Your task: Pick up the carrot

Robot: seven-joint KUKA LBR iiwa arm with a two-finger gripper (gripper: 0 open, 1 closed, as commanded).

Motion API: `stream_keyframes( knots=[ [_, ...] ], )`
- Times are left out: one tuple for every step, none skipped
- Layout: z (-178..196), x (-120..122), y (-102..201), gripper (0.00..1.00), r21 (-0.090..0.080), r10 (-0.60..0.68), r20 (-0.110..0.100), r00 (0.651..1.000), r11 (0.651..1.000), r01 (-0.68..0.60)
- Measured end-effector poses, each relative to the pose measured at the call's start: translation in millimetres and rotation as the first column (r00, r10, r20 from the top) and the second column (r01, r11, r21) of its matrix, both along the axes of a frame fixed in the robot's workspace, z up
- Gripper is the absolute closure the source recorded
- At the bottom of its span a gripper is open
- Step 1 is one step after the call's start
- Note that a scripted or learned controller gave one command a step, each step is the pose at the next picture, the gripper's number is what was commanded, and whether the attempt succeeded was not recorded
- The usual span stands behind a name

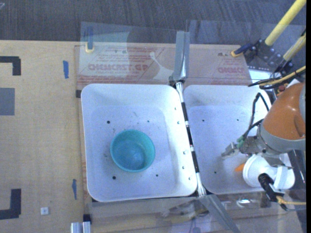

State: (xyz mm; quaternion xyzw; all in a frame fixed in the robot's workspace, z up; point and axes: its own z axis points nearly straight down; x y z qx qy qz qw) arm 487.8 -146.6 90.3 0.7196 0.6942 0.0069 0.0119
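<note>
Camera view: two white bins sit side by side on the bench. The left bin [97,106] holds a teal bowl [132,151], upright, toward its near edge. The arm [286,115] hangs over the right bin [214,115], at that bin's far-right side. A small orange patch, apparently the carrot [238,168], shows in the right bin's near-right part, directly beside the gripper [243,154]. Claw state cannot be determined; the wrist hides it.

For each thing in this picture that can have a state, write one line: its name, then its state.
Teal bowl: upright, open side up, in the left bin.
Carrot: in the right bin, mostly hidden under the arm.
Gripper: low over the right bin, beside the carrot.
</note>
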Motion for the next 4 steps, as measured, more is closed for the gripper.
stream_keyframes(
  knots=[
    [10,-1,0,1.0,0.003,-0.003,-0.002,1.0,1.0,0.003],
    [87,-7,-12,1.0,0.005,0.225,-0.023,0.974,0.974,-0.225],
    [86,-7,-12,0.0,0.005,0.225,-0.024,0.974,0.974,-0.225],
    [-2,-6,-12,0.0,0.003,0.435,-0.019,0.9,0.9,-0.435]
  ],
)
